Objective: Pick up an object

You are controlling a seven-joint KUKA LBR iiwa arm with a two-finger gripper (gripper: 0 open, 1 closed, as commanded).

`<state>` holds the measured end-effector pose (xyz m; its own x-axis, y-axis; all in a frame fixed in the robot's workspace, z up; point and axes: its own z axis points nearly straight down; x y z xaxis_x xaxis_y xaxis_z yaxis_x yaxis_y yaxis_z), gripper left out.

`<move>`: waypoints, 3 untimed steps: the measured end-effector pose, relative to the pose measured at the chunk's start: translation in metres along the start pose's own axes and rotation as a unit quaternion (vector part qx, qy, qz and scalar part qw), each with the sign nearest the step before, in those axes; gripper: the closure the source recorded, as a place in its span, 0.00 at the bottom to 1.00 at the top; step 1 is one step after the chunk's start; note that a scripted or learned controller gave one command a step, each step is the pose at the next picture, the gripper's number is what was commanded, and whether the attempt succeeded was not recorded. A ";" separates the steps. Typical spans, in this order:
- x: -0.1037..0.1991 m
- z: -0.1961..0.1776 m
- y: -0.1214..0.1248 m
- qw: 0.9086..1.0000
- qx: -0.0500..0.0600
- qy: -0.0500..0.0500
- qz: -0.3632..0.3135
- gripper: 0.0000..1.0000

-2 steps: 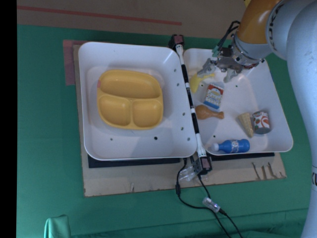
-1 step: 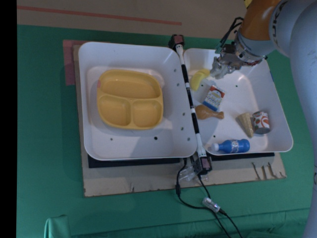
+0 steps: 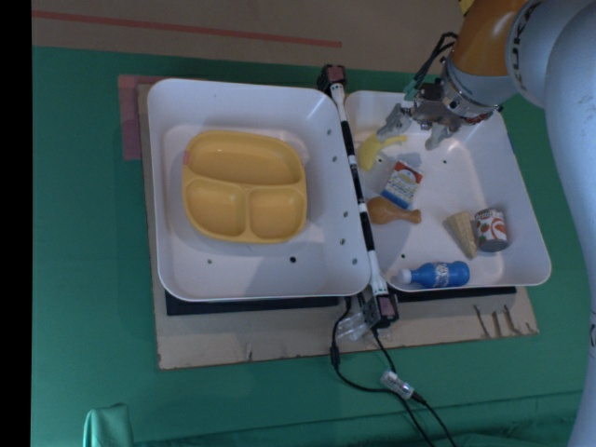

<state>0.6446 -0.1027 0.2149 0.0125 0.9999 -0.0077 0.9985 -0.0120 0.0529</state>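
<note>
Even, fairly bright overhead light, mild glare on the white bins [image 3: 250, 96] left of and below the claw [image 3: 416, 126], short soft shadows, slightly soft focus throughout.

Green-covered bench [image 3: 84, 250] with cardboard sheet [image 3: 251, 338] under two white bins [image 3: 233, 101].

My right bin [image 3: 521, 203] is crowded: banana [image 3: 377, 147], carton [image 3: 401, 184] and drumstick [image 3: 393, 214] line its left edge, cone [image 3: 463, 232], can [image 3: 492, 229] and bottle [image 3: 436, 274] its near side; bare floor by its right edge.
</note>
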 end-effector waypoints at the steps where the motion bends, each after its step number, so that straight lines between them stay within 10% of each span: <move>1: 0.001 0.027 -0.003 1.000 0.017 0.000 -0.003 0.00; 2: -0.003 0.009 0.001 1.000 0.008 -0.003 0.000 1.00; 3: -0.024 -0.104 0.044 1.000 0.019 0.001 -0.004 1.00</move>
<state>0.6831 -0.1263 0.3212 0.0046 1.0000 -0.0064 0.9999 -0.0045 0.0157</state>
